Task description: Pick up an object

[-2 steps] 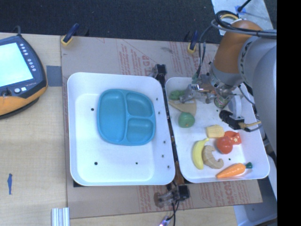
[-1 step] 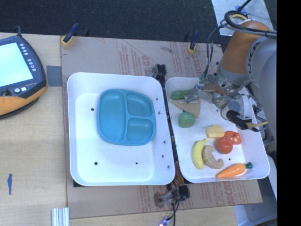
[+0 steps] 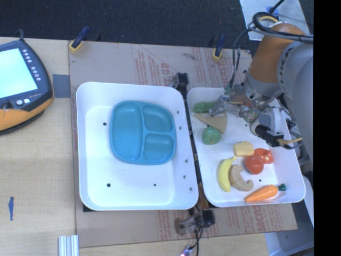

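Note:
The right bin holds several toy foods. A green leafy piece lies at its far left corner, with a tan wedge and a green ball just in front. Further forward are a yellow block, a red tomato, a yellow banana, a tan nut-shaped piece and an orange carrot. My gripper is low over the bin's far left part, right beside the green leafy piece and above the tan wedge. The wrist hides what lies under it.
The left bin carries a blue divided plate. A tablet in an orange case lies on the bench at the far left. Clamps sit at the board's back edge. The grey arm fills the right bin's far right side.

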`<action>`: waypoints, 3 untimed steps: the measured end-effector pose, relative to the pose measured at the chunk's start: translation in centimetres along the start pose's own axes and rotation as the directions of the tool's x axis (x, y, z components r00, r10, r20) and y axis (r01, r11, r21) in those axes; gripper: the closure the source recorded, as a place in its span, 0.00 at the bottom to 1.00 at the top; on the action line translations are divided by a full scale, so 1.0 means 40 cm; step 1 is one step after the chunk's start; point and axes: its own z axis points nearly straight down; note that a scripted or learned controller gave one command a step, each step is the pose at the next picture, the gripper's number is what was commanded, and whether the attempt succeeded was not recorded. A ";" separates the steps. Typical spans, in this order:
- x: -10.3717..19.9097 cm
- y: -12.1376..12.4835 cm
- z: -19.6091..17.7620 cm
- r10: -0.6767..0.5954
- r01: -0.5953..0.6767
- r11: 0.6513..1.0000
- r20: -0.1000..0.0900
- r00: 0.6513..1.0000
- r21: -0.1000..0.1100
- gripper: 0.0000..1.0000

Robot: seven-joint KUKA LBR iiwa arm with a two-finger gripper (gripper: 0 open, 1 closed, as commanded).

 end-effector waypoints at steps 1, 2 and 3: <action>0.002 0.000 0.000 0.000 0.000 1.000 0.000 1.000 0.000 0.00; 0.039 0.000 0.000 -0.001 0.001 1.000 0.001 1.000 0.002 0.00; 0.020 0.000 0.000 0.000 0.000 1.000 -0.001 1.000 0.001 0.00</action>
